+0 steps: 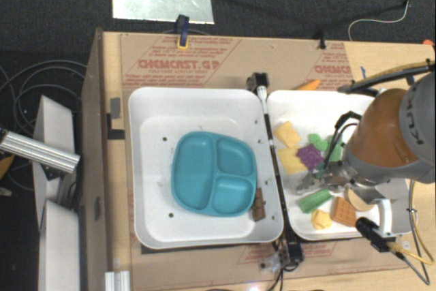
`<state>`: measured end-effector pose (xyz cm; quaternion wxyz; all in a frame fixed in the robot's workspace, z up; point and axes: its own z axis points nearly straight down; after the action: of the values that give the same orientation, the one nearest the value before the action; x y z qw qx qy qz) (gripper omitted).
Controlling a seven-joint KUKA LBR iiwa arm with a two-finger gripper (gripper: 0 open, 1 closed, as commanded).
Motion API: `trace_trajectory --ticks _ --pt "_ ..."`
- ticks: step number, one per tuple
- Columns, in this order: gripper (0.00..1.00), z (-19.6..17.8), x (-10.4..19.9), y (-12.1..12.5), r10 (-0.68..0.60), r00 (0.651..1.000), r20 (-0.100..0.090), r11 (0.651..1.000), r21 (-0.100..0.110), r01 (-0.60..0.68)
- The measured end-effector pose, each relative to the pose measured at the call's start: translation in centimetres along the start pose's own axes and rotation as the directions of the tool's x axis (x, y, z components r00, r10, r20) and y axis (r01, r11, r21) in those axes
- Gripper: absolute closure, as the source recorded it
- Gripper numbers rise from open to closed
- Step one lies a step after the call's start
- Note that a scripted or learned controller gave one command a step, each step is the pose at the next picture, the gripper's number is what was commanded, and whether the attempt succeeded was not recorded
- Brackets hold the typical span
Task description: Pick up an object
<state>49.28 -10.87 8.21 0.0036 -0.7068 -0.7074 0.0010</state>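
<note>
target: small green oblong plastic toy piece [315, 200], right white bin [320, 100], toward its front edge, about mid-width; I take it as the likeliest pick since the tool sits right over it
gripper: two-finger gripper [320, 179] low in the right bin, just above the green piece, beside the purple grape-like toy cluster [310, 156]; grip state I cannot tell, wrist and dark metal blur together
step: approach/descend, nothing visibly lifted; I judge the pick not yet done
next move: needs the tool centred over one piece and clear of its neighbours, then close and raise; pieces lie crowded, so a stray nudge or double-grab looks likely
right bin count: two yellow blocks [287, 135] near the left wall, one purple cluster, one green lumpy piece [317, 142] by it, one green oblong, one small yellow chunk [321, 219] and one tan waffle-like square [344, 212] at the front edge
left white bin [157, 105]: one teal three-compartment plastic plate [214, 173] mid-bin; one small brown piece [259, 204] at the front right corner
outside: one orange sliver [308, 85] on the cardboard sheet [225, 58] behind the right bin
arm: grey arm with orange band [385, 133], over the right bin's right side
</note>
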Motion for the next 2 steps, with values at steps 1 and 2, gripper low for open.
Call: trace_trajectory --ticks 1,2 --pt "0.00 -4.8 -1.0 6.5 -0.005 1.000 0.006 1.000 -0.016 0.005" --pt "0.00 0.0 -1.3 0.1 0.002 1.000 0.002 1.000 -0.002 -0.002"
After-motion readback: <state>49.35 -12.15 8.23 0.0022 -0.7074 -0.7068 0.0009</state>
